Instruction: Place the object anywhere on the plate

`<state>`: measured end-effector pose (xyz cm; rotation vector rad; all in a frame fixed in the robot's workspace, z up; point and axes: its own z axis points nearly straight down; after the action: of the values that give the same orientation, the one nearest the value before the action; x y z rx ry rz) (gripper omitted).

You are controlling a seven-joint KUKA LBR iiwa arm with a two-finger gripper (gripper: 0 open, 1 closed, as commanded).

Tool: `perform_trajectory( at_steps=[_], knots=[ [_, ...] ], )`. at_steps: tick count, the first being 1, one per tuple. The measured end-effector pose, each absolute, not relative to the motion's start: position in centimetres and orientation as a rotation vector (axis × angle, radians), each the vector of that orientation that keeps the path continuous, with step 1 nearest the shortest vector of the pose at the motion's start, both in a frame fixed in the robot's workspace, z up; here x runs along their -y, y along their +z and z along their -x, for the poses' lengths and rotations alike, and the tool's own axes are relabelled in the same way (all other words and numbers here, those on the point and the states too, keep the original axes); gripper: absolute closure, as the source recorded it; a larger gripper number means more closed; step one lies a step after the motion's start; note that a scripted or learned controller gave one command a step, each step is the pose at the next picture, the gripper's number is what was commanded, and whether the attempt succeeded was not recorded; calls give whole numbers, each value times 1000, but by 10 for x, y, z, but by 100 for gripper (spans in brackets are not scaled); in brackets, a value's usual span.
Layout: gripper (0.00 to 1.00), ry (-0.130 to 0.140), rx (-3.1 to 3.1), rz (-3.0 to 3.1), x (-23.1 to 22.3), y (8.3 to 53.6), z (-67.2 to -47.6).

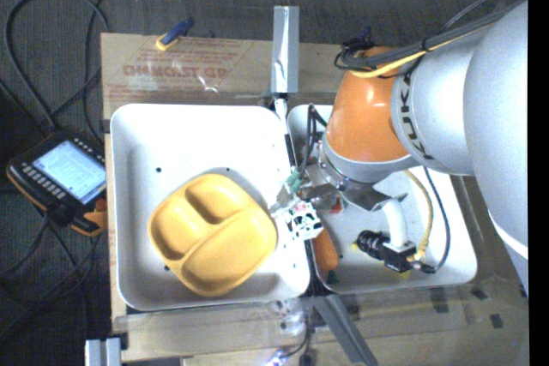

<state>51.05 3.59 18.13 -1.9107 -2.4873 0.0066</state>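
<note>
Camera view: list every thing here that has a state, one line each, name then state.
yellow plate: lying in the left bin, right way up, nothing on it.
orange object: in the right bin by the dividing wall, partly hidden under the wrist.
gripper: low over the wall between the bins, beside the plate's right rim.
handheld screen: lit, on the floor left of the bench.

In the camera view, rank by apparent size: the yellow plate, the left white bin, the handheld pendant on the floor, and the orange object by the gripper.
1. Left white bin
2. Yellow plate
3. Handheld pendant
4. Orange object, partly hidden, so its full size is unsure
</note>
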Motion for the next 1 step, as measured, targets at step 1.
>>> perform_trajectory(
  at_steps=[1],
  knots=[
    [0, 6, 2487, 1912, -36, 181, -511]
  ],
)
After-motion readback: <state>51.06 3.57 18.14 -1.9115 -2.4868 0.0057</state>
